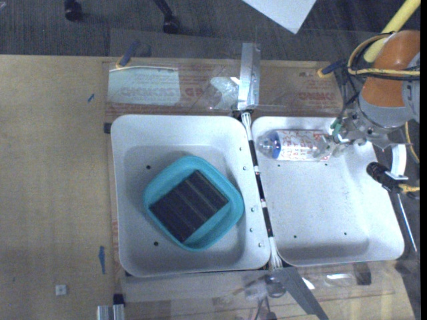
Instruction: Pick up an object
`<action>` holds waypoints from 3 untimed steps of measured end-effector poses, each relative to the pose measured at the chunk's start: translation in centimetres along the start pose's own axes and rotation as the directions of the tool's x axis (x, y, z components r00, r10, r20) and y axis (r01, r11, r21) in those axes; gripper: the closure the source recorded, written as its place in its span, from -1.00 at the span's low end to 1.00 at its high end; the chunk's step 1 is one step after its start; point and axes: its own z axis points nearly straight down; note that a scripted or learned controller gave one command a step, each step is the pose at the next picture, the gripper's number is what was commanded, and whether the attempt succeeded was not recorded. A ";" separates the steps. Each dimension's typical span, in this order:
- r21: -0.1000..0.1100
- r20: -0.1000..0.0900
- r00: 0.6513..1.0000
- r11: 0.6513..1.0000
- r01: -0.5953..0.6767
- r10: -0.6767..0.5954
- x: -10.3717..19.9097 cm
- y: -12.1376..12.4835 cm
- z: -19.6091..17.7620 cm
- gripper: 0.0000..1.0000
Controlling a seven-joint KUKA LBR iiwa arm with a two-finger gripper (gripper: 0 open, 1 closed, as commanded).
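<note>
A: The worktop [53, 179] carries two bins. The left bin [127, 139] has a teal tub [230, 199]. Where's the bottle?

B: The bottle [293, 145] lies along the right bin's [333, 232] far wall, hand [341, 137] at its base. Grip state: cannot tell. It's round and clear, so it could roll or slip out.

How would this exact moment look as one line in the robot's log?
step: reaching | hand: at base end of plastic bottle, right bin | teal container: left bin | lifted: no
</note>
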 end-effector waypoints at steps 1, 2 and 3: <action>-0.007 0.016 0.995 0.995 0.103 -0.103 2.0 2.9 -5.6 1.00; -0.005 0.023 0.994 0.995 0.104 -0.104 1.7 2.8 -6.6 1.00; -0.004 0.029 0.994 0.994 0.105 -0.105 1.6 2.8 -7.7 1.00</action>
